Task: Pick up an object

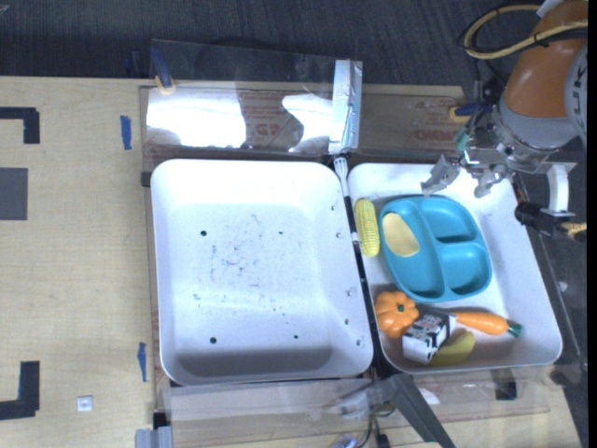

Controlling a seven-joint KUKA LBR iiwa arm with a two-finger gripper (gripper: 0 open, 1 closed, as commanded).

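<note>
Two white bins sit on the worktop (65, 250): left bin (252, 269), then right bin (536, 292) holding one corn cob (367, 227), one blue divided plate (438, 247), one orange pumpkin (395, 313), one carrot (480, 323), beneath the hand (464, 177), open and holding nothing.

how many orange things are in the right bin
2. An orange pumpkin-like toy lies at the bin's near left, below the blue divided plate. An orange carrot lies to its right along the near edge, past a small black-and-white object. More may be hidden beneath.
</note>
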